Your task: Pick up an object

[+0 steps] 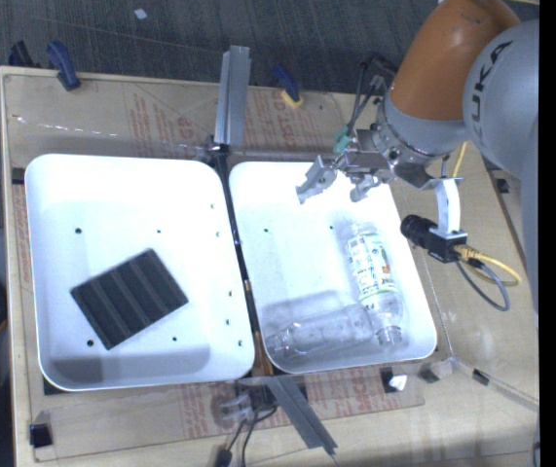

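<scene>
Approach step: gripper (336, 183) over far end of right white bin (258, 261), jaws spread, holding nothing. Next: descend onto clear plastic bottle (373, 278).

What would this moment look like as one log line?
gripper: open, above right bin | bottles: lying in right bin | dark ridged pad: left bin

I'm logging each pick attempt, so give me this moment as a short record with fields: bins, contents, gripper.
left bin: one dark ribbed flat pad, lying at a slant
right bin: two clear plastic bottles
labelled bottle: along the right side
second bottle: along the near wall
gripper: open, above the far end of the right bin, nothing between its fingers
</scene>
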Robot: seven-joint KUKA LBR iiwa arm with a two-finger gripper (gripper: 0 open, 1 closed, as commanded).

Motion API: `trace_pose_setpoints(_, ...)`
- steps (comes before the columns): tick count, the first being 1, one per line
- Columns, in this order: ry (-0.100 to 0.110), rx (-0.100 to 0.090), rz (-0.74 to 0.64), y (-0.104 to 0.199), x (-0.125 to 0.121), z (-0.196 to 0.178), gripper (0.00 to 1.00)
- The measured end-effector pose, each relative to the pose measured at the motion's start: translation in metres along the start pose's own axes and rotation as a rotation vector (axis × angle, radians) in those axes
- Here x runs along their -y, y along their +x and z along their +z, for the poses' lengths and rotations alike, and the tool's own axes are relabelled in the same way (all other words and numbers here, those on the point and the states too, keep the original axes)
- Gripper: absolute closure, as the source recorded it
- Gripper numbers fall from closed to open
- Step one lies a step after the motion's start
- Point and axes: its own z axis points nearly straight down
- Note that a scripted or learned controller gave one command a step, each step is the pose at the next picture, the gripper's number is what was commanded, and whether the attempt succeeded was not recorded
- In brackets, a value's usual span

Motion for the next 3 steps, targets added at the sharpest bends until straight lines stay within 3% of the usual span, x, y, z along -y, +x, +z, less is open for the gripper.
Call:
trace_pose_setpoints(1, -0.001, 0.002, 0.087, 0.023, -0.017, -0.021, 0.0)
trace_pose_setpoints(2, 0.0, 0.0, -0.168, -0.071, 0.015, 0.049, 0.0)
trace_pose_setpoints(3, -0.005, 0.002, 0.012, -0.019, 0.009, -0.007, 0.0)
